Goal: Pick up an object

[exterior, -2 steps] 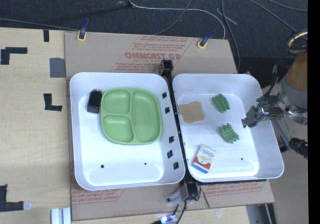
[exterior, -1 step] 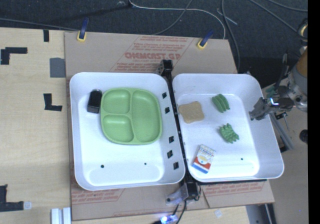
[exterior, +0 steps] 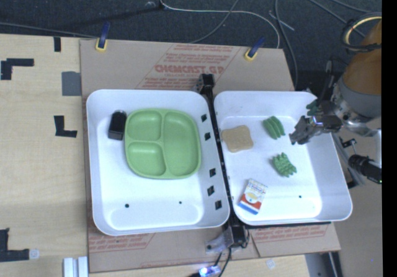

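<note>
The left bin (exterior: 99,164) holds two items. A small black block (exterior: 116,125) lies near the bin's upper left corner, just beside the left edge of a green divided plate (exterior: 163,144). The plate has three compartments and sits flat in the upper middle of the bin.

A row of black clips (exterior: 211,145) runs along the seam where the two bins meet.

The right bin (exterior: 322,189) holds four items. A tan, roughly square sponge-like piece (exterior: 237,138) lies near the bin's left wall. Below it, toward the front edge, a small carton (exterior: 252,196) with white, orange and blue printing lies tilted. A green ridged piece (exterior: 273,127) lies in the upper middle of the bin, and a second green ridged piece (exterior: 283,164) lies below it, apart from the first. None of these four items touches another.

The gripper (exterior: 302,131) hangs over the upper right part of the right bin, to the right of the upper green piece and apart from it. The dark fingers point down and left. Nothing is visible between them, and no item is in contact with them. How far the fingers stand apart cannot be told from this view. The grey arm (exterior: 360,93) enters from the right edge.
</note>
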`<state>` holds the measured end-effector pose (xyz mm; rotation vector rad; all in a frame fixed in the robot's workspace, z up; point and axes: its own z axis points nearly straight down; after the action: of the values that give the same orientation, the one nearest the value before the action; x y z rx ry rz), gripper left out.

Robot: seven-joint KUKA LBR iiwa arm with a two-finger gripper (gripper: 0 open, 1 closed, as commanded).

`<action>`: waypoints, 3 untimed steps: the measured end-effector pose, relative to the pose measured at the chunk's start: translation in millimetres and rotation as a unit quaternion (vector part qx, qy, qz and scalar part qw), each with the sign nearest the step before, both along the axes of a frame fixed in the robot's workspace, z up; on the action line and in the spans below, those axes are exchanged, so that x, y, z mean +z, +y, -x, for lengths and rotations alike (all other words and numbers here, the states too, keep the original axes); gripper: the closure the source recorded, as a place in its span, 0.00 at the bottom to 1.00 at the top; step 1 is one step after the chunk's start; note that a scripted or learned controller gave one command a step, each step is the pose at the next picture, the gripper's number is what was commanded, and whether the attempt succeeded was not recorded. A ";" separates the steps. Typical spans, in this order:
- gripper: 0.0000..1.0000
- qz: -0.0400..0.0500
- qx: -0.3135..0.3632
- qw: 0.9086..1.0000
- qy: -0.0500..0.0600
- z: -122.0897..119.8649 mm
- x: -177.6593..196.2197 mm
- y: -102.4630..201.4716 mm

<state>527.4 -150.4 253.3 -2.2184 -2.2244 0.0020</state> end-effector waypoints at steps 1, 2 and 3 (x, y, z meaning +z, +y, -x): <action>1.00 -0.001 0.001 1.000 0.000 -6.2 -11.8 50.8; 1.00 -0.001 0.001 1.000 0.001 -13.6 -21.9 103.6; 1.00 -0.001 0.002 1.000 0.001 -33.7 -35.3 154.3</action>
<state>561.2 3.9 218.0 -2.2132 -2.2269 0.0021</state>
